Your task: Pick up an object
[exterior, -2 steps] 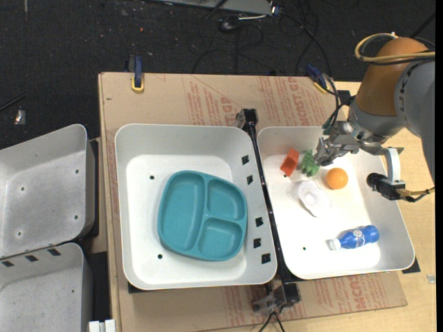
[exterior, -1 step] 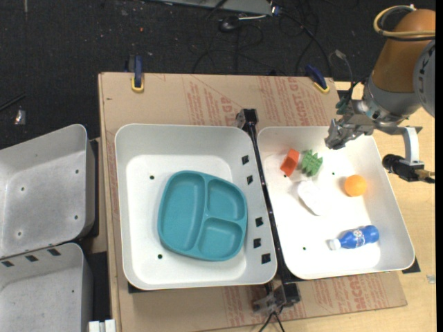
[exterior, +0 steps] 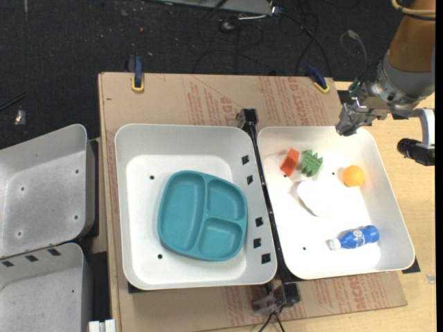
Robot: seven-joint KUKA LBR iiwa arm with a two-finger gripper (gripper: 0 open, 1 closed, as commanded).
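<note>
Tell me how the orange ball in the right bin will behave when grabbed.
The orange ball looks round and smooth, so it will probably roll if nudged. It likely slips from a pinch that is off-centre. It sits free of its neighbours, so access seems easy.

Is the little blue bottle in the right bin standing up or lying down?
Lying down: the blue bottle rests on its side on the right bin's floor.
</note>
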